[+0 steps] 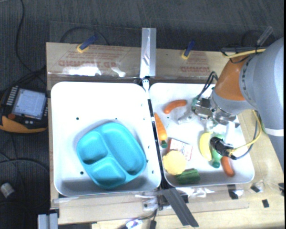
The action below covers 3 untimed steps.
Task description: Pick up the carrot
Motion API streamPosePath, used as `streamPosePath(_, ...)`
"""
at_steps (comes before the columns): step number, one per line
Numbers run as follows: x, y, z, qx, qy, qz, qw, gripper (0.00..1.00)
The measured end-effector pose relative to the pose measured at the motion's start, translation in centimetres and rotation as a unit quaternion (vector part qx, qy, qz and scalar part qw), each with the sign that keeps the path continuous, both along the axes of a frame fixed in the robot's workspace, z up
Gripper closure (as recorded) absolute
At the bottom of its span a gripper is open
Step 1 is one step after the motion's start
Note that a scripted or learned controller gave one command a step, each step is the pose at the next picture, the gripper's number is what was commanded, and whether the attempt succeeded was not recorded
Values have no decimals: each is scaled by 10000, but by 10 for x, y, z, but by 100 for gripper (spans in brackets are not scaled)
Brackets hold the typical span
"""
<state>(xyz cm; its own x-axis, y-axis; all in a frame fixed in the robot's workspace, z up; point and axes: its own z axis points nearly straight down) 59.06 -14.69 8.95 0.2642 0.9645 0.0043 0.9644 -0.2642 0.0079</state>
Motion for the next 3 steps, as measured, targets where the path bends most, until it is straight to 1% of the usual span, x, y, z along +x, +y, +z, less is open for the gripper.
streamPosePath(1, -25, 62, 93, -14, 63, -804, 9967, 0)
streamPosePath(2, -101, 118, 93, -9, 76, -1212, 9926, 0)
streamPosePath(3, -107, 49, 19, -6, 45, -631, 9980, 0)
